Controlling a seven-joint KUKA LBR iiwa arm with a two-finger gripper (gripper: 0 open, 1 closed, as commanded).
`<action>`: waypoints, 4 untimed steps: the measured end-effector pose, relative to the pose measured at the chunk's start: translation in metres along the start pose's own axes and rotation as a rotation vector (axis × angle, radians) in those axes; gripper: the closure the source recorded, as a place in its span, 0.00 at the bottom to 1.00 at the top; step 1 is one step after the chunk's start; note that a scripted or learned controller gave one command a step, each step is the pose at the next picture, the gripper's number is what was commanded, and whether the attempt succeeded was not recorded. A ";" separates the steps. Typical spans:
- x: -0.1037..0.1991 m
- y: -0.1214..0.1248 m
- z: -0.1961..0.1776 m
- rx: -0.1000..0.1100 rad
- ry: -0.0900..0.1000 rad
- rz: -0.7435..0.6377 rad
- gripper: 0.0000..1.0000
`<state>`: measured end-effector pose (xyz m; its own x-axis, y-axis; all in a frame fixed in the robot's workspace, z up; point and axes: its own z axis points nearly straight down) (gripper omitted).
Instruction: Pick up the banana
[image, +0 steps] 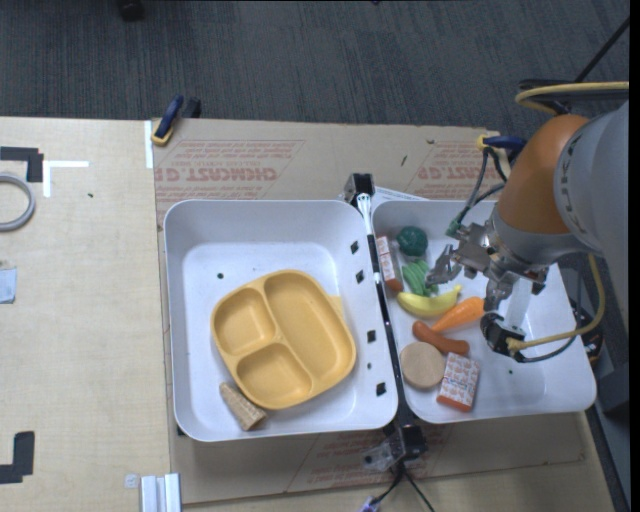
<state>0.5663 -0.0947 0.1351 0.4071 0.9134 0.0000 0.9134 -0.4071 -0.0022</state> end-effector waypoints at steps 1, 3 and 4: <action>-0.001 0.017 0.036 -0.016 0.002 -0.004 0.00; -0.001 -0.006 0.043 -0.002 0.000 0.142 0.00; 0.008 0.014 0.043 -0.002 -0.001 0.040 0.00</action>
<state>0.5826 -0.0927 0.0923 0.4435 0.8963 -0.0011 0.8963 -0.4435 -0.0004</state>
